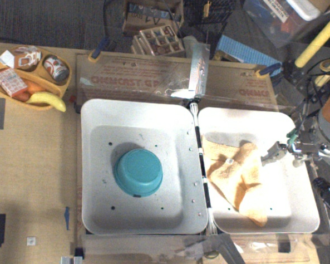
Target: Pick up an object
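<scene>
We find the gripper (276,151) at three o'clock in the right bin (301,223), its fingers apparently parted and holding nothing. The tan cloth (237,180) lies crumpled just beside it toward nine o'clock. A teal bowl (139,172) sits centred in the left bin (96,124). In our judgement, limp fabric may slip free, or the fingers may close short of it.

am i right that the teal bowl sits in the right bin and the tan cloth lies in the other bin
Not quite. The camera view shows the teal bowl upside down in the left bin; the tan cloth lies in the other one, the right bin, as crumpled folds.
</scene>
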